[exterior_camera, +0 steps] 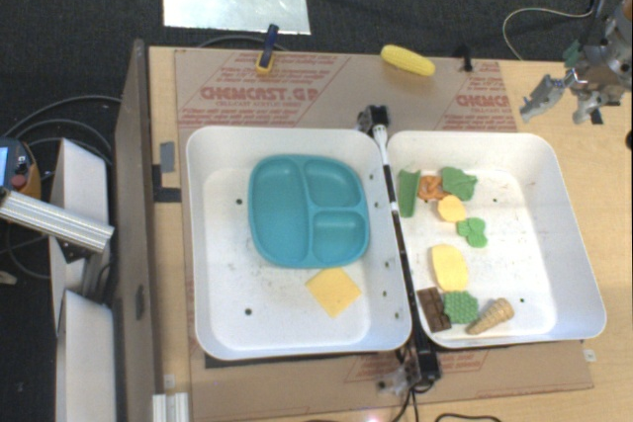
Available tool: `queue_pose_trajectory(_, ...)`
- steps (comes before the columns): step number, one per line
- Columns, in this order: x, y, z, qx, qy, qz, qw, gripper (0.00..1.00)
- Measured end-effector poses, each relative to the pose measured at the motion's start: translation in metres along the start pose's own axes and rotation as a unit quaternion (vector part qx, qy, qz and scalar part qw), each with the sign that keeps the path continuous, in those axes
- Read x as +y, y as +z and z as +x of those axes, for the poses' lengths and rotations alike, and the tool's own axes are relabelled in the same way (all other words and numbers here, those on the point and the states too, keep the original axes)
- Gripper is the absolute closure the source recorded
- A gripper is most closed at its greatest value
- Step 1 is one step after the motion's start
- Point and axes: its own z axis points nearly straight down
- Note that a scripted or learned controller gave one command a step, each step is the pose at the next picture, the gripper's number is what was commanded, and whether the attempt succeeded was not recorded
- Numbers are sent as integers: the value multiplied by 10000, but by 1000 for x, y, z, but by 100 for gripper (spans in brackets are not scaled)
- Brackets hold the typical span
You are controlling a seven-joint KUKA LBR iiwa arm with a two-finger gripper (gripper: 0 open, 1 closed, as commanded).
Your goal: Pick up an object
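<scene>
Yellow and green toy foods (pixel 450 264) lay in the right-hand shallow white bin (pixel 554 212) while the jaws hung well apart beyond its far corner, their state untellable, so you needed to descend squarely over one isolated piece.

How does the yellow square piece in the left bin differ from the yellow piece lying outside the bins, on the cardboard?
The yellow square piece is flat, with straight edges and corners; the long yellow piece is rounded and elongated. The square lies inside the left bin, just below the teal plate; the long one lies on the cardboard behind the bins. Both are yellow.
</scene>
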Motion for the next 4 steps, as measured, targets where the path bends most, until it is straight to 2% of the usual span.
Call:
queue_pose_trajectory(1,-5,158,-1,18,10,58,10000,0)
queue_pose_trajectory(2,-70,116,72,20,-20,29,10000,0)
queue_pose_trajectory(3,-73,203,66,9,11,34,10000,0)
queue_pose_trajectory(4,-70,188,66,2,6,-6,10000,100)
